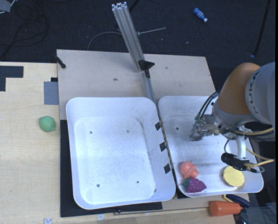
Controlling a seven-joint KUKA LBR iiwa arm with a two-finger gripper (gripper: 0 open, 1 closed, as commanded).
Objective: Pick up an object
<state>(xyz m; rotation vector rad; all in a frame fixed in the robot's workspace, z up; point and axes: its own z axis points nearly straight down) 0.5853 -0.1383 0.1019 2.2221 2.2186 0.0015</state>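
Observation:
The right bin (185, 107) holds three small objects near its front edge: an orange-pink piece (189, 169), a purple grape-like piece (195, 185) just in front of it, and a yellow round piece (233, 176) at the front right corner. My gripper (197, 132) hangs over the middle of the right bin, pointing down at the bare white floor, behind and above the orange-pink piece. Nothing shows between its fingers. The arm's orange band and grey wrist cover the bin's right side.
The left bin (82, 107) lies beside it, with black clips (163, 146) along the shared rim. A green ball (47, 123) rests on the wooden bench at left. An orange object (224, 207) lies outside the front of the right bin. A metal rail (131, 35) slants behind.

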